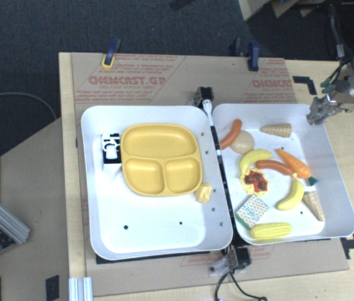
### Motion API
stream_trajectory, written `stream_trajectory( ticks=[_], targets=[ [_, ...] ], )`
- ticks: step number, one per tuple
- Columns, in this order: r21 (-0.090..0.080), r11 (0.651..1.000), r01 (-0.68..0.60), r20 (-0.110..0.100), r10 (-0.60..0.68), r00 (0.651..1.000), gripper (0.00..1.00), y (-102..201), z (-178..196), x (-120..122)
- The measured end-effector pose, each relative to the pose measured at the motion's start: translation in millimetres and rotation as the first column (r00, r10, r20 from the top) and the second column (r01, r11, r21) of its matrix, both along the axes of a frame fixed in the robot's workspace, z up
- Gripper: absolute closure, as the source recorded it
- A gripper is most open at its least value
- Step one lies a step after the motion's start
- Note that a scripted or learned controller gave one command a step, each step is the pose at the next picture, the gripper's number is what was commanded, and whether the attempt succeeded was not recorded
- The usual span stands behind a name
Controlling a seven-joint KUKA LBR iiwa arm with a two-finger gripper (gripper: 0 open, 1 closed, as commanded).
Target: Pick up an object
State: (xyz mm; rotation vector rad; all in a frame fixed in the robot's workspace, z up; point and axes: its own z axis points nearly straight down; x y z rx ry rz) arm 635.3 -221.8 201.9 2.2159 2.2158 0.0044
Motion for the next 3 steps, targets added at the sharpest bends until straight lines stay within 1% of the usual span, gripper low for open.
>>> stream_trajectory(
  ticks=[1,2,3],
  targets=[
    [0.001,1.0,-0.001,-0.001,0.001,1.0,1.0,0,26,1],
    [0.006,1.0,-0.006,-0.008,0.006,1.0,1.0,64,26,1],
    [0.006,1.0,-0.006,-0.008,0.006,1.0,1.0,113,34,-1]
  ],
)
